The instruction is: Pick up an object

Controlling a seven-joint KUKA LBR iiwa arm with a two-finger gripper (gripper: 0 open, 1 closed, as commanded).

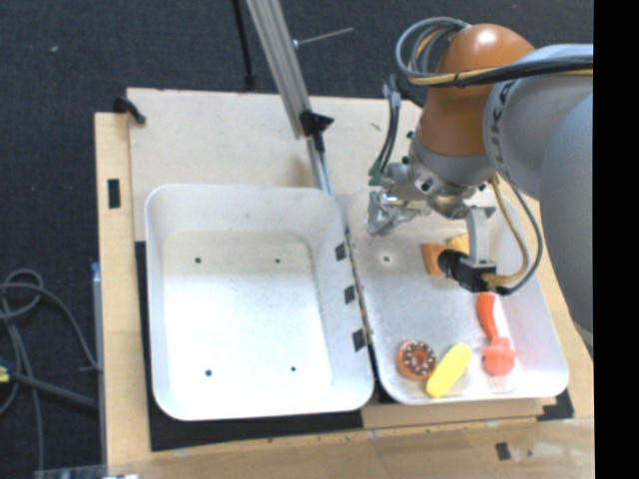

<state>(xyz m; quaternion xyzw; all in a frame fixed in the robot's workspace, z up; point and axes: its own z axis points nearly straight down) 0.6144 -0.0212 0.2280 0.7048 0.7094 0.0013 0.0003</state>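
My gripper (382, 218) hangs over the far left corner of the right bin (411, 302), below the orange-banded wrist. Nothing shows in its grasp. Several objects lie in that bin. An orange block (433, 257) sits just right of the gripper, partly hidden by a black part of the arm. Along the near edge lie a brown ring-shaped piece with sprinkles (415, 359), a yellow oblong piece (449, 369) leaning against it, and an orange-red long-handled piece (492, 333) at the right.
The left bin (240, 297) stands beside the right one, their rims meeting at a ridge with black clips. A slanted aluminium pole (285, 58) rises behind the bins. Cables loop off the wrist.
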